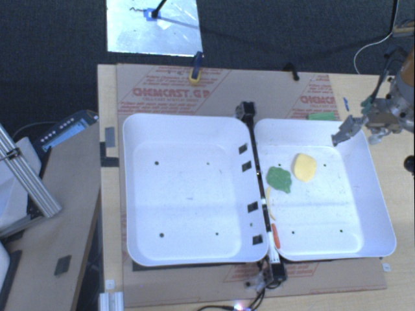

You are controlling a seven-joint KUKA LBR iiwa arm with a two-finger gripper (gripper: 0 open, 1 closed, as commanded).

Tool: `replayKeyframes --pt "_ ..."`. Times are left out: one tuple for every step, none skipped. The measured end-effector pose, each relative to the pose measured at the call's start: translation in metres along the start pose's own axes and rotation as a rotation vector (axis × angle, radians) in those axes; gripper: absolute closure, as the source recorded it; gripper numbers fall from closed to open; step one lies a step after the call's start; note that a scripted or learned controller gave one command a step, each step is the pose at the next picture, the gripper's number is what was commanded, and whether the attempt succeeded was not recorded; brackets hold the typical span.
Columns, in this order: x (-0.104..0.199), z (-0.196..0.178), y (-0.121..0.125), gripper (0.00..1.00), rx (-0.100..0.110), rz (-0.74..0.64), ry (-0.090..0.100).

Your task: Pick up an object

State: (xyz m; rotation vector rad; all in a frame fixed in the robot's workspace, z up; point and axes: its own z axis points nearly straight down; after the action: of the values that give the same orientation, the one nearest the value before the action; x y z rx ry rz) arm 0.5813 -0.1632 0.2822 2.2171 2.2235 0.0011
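White bins (194, 125), claw (350, 129) above.

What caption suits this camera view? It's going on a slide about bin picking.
Gripper poised over the right bin's far edge, yellow object and green object lying inside.

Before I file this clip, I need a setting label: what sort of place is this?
Probably a robotics lab bench rigged for grasping trials. Two shallow white bins, left and right, sit clipped together on a labelled board, and the gripper hangs over the right bin's small items.
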Motion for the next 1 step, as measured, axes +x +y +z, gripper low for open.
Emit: replayKeyframes --pt "0.0001 -0.0114 0.0010 1.00 -0.004 -0.004 0.000"
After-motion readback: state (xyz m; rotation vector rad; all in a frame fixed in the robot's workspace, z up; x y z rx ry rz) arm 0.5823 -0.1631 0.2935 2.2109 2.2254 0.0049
